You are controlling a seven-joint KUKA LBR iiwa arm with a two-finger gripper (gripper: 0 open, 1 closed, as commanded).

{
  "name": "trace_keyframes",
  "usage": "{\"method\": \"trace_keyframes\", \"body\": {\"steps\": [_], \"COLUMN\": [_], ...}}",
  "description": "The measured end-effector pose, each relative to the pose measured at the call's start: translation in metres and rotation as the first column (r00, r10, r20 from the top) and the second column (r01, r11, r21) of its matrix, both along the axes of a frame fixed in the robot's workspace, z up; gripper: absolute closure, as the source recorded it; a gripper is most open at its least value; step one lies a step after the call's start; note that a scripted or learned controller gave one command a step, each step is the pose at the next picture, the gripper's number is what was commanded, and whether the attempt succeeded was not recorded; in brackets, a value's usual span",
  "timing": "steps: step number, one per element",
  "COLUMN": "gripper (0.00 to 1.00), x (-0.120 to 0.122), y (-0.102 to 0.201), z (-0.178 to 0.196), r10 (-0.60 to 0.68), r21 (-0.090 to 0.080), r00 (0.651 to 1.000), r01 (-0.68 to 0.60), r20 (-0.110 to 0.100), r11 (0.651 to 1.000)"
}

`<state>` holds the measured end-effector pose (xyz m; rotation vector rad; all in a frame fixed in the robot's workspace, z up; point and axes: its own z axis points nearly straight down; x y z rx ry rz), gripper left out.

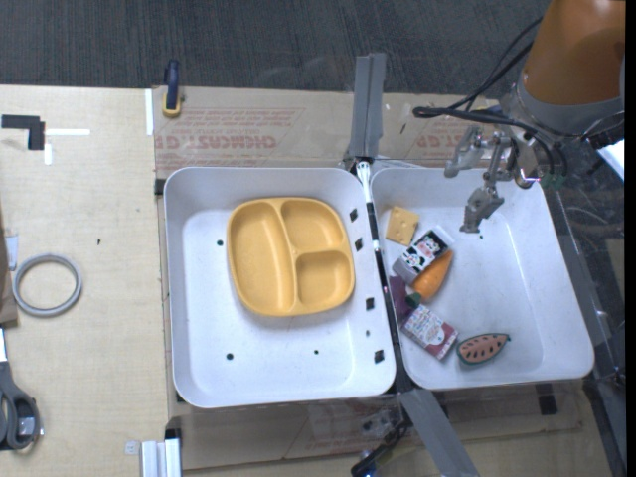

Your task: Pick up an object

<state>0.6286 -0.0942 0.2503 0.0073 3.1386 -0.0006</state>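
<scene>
The right bin [556, 296] holds several small items along its left side: a yellow cheese wedge [401, 225], a black-and-white milk carton [424, 251], an orange carrot [434, 277], a purple piece [399, 294], a pink packet [429, 329] and a watermelon slice [483, 347]. My gripper [470, 189] hangs over the bin's far part, right of the cheese wedge and above the carton. It stands open with nothing between its fingers [481, 210].
The left bin [199, 346] carries a yellow divided plate [291, 256]. A metal divider [368, 107] runs between the bins. On the wooden bench at left lie a grey tape ring [45, 284] and scissors [15, 417]. Cables trail from the arm at upper right.
</scene>
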Motion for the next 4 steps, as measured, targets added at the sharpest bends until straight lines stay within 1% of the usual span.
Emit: {"method": "trace_keyframes", "body": {"steps": [1,2,3,4], "gripper": [0.00,0.00,0.00,0.00], "x": [-0.014,-0.110,-0.109,-0.091], "y": [0.001,-0.033,-0.017,-0.015], "z": [-0.138,-0.157,-0.146,-0.159], "r10": [0.195,-0.213,-0.104,-0.438], "r21": [-0.004,0.000,0.000,0.000], "r00": [0.981,0.977,0.995,0.899], "r01": [-0.195,0.213,0.104,0.438], "r20": [0.008,0.002,0.001,-0.002], "r11": [0.981,0.977,0.995,0.899]}}
